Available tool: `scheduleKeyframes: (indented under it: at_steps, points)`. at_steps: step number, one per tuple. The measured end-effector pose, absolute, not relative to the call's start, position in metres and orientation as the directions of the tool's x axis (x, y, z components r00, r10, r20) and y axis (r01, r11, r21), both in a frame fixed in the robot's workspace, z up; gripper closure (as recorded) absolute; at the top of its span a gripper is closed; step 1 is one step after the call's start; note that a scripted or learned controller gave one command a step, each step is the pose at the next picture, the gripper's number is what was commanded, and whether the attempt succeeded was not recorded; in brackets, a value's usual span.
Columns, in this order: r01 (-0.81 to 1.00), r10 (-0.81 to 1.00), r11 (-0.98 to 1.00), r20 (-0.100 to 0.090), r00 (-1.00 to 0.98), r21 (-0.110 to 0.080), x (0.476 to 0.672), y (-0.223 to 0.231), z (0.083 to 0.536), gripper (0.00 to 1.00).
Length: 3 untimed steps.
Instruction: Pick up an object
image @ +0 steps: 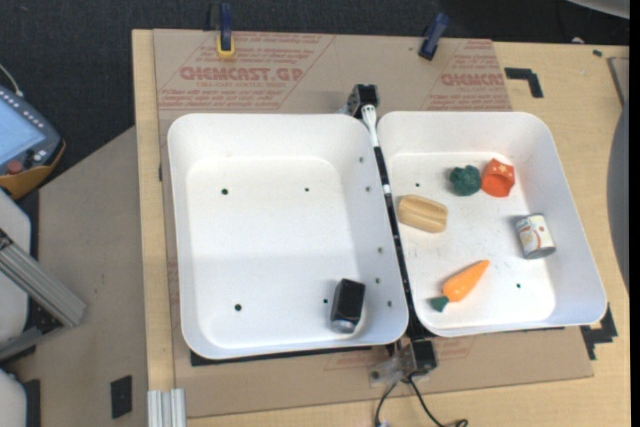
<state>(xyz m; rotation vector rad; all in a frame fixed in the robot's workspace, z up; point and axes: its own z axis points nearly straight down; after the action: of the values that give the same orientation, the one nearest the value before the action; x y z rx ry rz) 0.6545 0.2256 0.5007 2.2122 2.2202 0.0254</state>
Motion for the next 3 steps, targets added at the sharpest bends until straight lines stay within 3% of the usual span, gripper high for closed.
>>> scheduleKeyframes:
  at_steps: [1,2,3]
  points:
    - [1.000,1.000,-0.001,-0.003,0.001,-0.010,0.666,0.225,0.389,1.00]
    - [1.000,1.000,-0.001,0.004,0.001,0.015,0.643,0.199,0.534,1.00]
    - [1.000,1.000,0.002,0.001,-0.002,0.006,0.667,0.225,0.536,1.00]
